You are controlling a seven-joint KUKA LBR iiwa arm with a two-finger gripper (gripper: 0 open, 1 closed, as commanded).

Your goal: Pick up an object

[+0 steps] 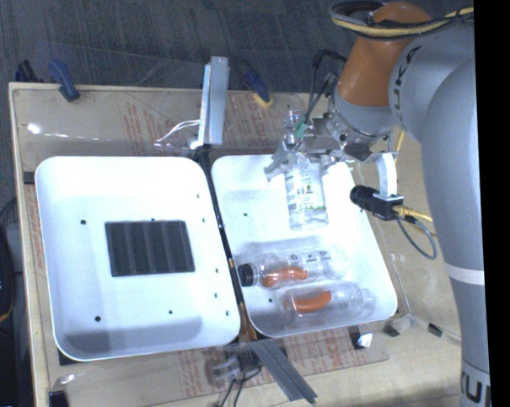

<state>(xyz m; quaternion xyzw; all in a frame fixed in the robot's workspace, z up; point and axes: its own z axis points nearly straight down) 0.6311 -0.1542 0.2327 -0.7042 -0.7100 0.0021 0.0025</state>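
- Arm (436, 106): grey, orange band above the wrist, enters from the right side of the view and bends over the far right corner of the right bin.
- Counter (32, 124): pale wood board carrying both bins; blue clamps along its far edge.
- Left bin (60, 190): white, shallow, touching the right bin along their shared wall. A dark ribbed rectangular pad (150, 247) lies on its floor, left of the right bin.
- Right bin (246, 190): white, shallow; taken as the landmark for the items below.
- Gripper (301, 146): over the far edge of the right bin, pointing down into it. A clear bottle sits between the fingers, which are clasped on its upper end.
- Held bottle (305, 192): clear plastic with a printed label, in the far half of the right bin. Long axis runs roughly far-to-near in the view, neck end up at the gripper, base toward the bin centre. Cannot tell whether the base touches the bin floor.
- Bottle with dark cap (292, 268): clear, orange contents, lying flat in the near half of the right bin. Long axis left-right, cap pointing toward the left bin.
- Second lying bottle (327, 301): clear, orange contents, just nearer the bin's front wall, beside and parallel to the capped one.
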